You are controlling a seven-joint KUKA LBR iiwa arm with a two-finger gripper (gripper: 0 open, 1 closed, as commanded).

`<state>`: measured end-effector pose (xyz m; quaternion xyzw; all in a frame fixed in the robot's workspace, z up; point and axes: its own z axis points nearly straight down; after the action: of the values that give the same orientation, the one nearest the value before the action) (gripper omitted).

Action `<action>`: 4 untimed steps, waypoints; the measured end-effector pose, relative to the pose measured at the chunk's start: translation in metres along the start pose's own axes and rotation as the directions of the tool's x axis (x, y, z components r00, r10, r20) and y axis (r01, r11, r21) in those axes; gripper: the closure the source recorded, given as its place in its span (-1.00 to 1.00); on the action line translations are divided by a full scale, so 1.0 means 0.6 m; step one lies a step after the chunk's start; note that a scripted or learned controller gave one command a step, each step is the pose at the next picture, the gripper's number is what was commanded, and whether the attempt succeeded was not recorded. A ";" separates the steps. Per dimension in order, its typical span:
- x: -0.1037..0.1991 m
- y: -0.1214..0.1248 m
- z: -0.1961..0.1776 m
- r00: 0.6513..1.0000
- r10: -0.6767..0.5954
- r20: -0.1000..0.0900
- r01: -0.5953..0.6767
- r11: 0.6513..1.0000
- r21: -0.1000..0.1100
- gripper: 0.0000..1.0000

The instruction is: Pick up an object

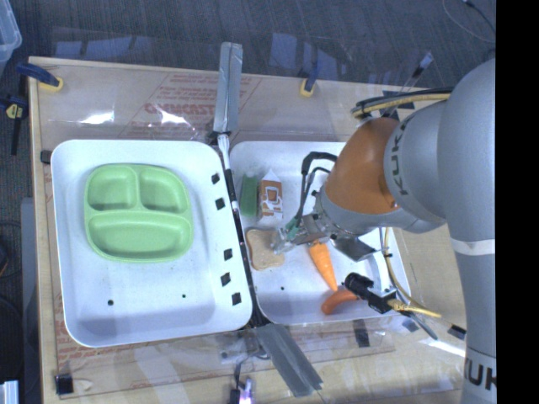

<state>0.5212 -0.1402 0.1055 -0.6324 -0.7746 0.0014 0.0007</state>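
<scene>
My gripper (290, 232) hangs low in the right bin (286, 305), and I cannot tell from up here whether it is parted or closed; my own wrist and the orange band (360, 175) above it cover most of the mechanism, leaving a small tangle of metal and green at the tip. Nothing shows plainly enough there for me to call it held.

Just beside the tip, on the side away from my arm, lies a tan slice of bread (264, 249), its near edge touching or tucked under the tip; which one I cannot make out. Behind the tip, toward my wrist, an orange carrot (322, 261) lies at a slant, its upper end hidden under me. Further back toward the bench's front sits a second orange piece (338, 299), partly covered by a black fitting, so its shape is unclear. Beyond the tip, toward the bin's far wall, stand a small brown-and-white carton (270, 199) and a dark green item (248, 194) against the divider; the label is too blurred to read.

Well apart, in the left bin (126, 305), rests a green compartment tray (137, 213).
</scene>
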 end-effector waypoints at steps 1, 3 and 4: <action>-0.091 0.079 -0.141 0.996 -0.094 0.000 0.094 0.996 -0.002 1.00; -0.094 -0.059 0.024 0.996 -0.094 -0.003 0.094 0.996 0.000 -1.00; -0.094 -0.057 0.008 0.995 -0.100 -0.003 0.100 0.995 0.000 1.00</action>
<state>0.4987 -0.2023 0.1009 -0.5930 -0.8052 0.0006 0.0020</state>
